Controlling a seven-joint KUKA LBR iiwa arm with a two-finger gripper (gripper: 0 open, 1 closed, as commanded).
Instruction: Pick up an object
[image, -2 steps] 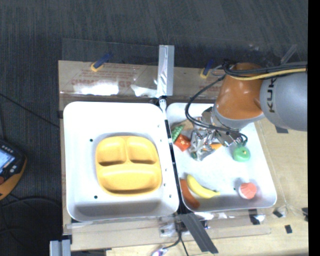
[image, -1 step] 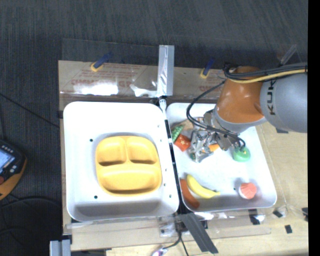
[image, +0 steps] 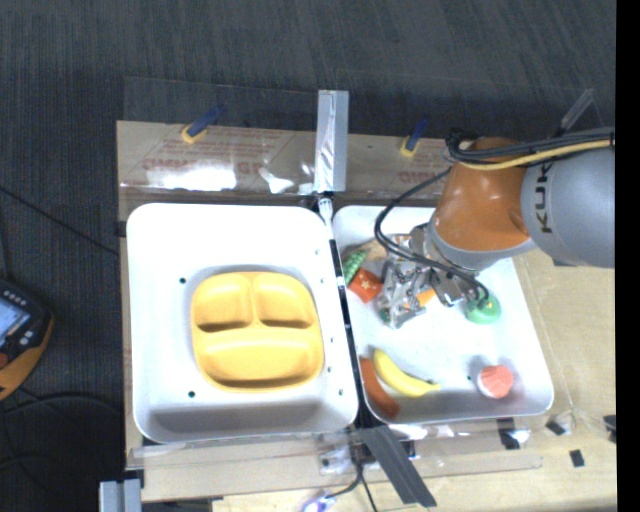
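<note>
Floor: dark grey carpet with a fine ribbed weave, around the bench on the top and left.
Bench: pale wood board, bare at the right side.
Plastic sheet: clear, along the far edge, held by clips.
Device: black and orange, on the floor at left.
Light: even, soft shadows.

Two bins sit side by side: the left bin holds a divided tray at its middle. In the right bin, a banana lies near the front, a strawberry to its right, and the gripper hangs behind the banana.
</note>
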